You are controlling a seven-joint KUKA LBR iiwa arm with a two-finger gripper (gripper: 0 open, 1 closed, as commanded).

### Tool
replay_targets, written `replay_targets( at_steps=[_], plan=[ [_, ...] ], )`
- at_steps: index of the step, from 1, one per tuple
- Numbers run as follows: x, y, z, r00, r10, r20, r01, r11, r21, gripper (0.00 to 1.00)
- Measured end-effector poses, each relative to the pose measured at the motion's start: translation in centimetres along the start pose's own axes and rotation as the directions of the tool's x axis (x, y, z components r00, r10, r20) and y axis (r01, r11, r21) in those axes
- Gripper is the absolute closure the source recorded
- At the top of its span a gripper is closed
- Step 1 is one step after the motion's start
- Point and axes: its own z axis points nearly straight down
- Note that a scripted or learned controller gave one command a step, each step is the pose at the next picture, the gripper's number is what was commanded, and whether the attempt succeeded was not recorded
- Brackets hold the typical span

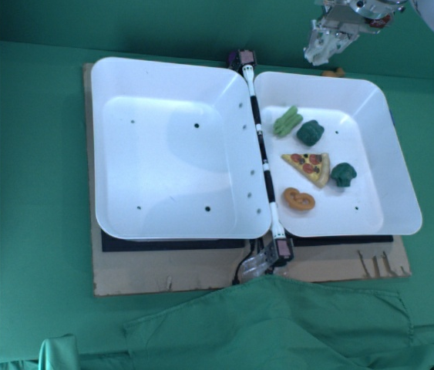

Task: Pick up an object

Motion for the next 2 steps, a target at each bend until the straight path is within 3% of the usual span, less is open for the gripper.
replay_targets(
  at_steps=[1, 2],
  plan=[
    [-9.1, -3.7, 4.3, 1.0, 0.009, 0.001, -0.009, 1.0, 0.014, 1.0],
    [-9.7, -3.9, 10.7, 1.0, 0.001, -0.001, -0.001, 1.0, 0.014, 1.0]
  ],
)
